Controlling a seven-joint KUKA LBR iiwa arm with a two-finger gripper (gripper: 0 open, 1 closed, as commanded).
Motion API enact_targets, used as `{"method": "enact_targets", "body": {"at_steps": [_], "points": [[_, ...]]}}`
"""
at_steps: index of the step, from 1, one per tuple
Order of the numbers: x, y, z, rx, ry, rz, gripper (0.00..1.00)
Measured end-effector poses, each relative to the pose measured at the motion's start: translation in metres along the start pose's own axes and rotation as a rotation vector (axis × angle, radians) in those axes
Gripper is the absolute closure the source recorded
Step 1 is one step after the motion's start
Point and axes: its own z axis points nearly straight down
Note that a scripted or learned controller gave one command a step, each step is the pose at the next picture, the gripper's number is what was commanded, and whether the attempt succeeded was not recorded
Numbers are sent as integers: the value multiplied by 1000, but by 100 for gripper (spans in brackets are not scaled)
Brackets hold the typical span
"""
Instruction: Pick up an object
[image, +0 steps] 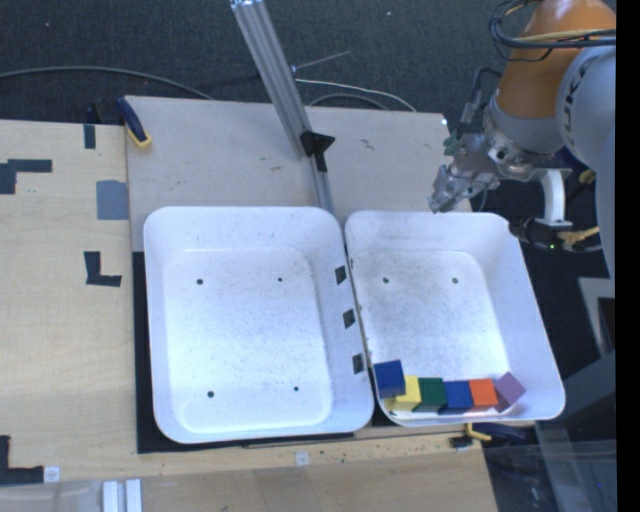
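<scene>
Several small blocks lie in a row along the front wall of the right bin: a blue block on top of a yellow one, then green, another blue, orange and purple. My gripper hangs above the back rim of the right bin, far from the blocks, with nothing visible between its fingers. The fingers look close together.
The left bin sits beside the right one, with black clips along their shared edge. A slanted metal pole rises behind the bins. A blue-yellow clamp sits at the bench's back left corner.
</scene>
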Motion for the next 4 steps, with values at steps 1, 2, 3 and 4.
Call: {"method": "enact_targets", "body": {"at_steps": [1, 2, 3, 4], "points": [[108, -10, 57, 0, 2, 2, 100], [143, -33, 56, 2, 3, 0, 100], [180, -122, 57, 6, 3, 0, 100], [211, -126, -39, -8, 4, -1, 100]]}}
